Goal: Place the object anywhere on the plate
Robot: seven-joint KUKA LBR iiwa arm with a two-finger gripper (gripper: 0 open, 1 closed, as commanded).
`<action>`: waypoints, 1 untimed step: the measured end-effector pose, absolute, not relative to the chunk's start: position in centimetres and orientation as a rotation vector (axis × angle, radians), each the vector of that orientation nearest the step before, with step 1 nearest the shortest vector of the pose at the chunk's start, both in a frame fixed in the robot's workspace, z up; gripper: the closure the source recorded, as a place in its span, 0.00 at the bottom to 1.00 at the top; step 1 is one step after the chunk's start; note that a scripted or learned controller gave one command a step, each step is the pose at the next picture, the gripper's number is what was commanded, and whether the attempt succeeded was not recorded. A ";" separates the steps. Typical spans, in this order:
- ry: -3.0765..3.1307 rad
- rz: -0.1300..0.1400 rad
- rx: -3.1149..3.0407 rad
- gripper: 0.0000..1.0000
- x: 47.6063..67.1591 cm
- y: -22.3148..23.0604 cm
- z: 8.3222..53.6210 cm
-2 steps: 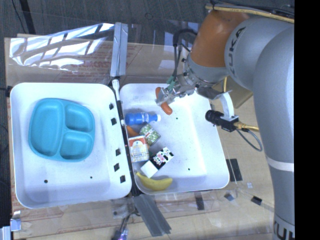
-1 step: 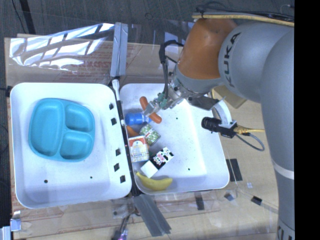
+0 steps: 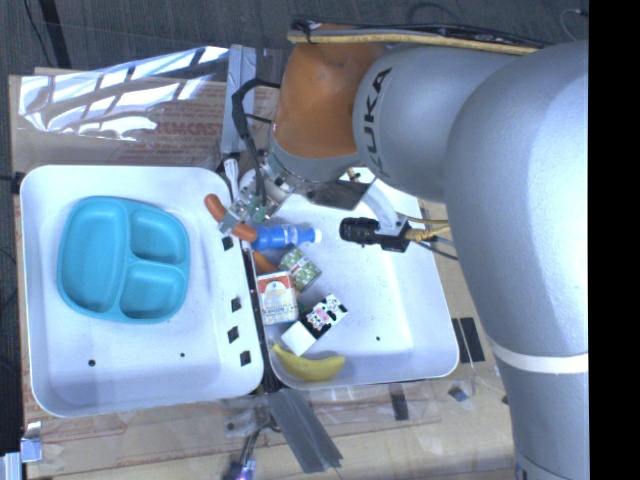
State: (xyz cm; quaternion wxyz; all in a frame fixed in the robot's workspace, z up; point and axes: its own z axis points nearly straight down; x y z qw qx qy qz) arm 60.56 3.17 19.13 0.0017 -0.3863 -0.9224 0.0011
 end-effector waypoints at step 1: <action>-2.866 0.003 -1.283 1.00 62.1 9.8 21.6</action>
